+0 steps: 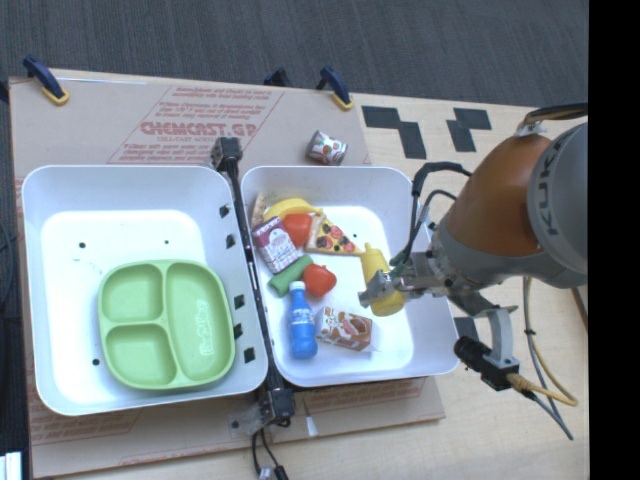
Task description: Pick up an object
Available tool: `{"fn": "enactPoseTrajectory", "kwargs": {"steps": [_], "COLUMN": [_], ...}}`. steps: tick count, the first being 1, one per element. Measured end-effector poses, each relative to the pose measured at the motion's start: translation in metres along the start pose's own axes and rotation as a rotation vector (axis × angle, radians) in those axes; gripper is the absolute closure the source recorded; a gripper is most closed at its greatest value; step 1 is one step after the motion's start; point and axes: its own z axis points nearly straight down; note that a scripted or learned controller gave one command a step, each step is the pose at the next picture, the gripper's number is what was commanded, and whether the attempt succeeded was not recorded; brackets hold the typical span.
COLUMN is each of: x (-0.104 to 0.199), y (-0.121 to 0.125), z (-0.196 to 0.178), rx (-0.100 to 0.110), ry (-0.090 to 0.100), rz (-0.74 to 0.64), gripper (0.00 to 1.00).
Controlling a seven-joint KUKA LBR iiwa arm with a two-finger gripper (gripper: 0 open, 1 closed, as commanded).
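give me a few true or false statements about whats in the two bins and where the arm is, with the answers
1. The green divided plate lies in the left bin. True.
2. The blue bottle stands on the green divided plate. False: it lies in the right bin, next to a brown snack packet.
3. The gripper is over the right bin, at a yellow object. True.
4. The pizza slice lies on the bench outside both bins. False: it is inside the right bin, near the banana.
5. A small crumpled packet lies on the cardboard beyond the bins. True.
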Motion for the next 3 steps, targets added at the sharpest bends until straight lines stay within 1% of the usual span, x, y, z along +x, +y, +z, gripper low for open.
{"fn": "enactPoseTrajectory", "kwargs": {"steps": [3], "x": [0.0], "y": [0.003], "z": [-0.031], "rx": [-0.001], "ry": [-0.003], "rz": [-0.014], "gripper": [1.0]}}
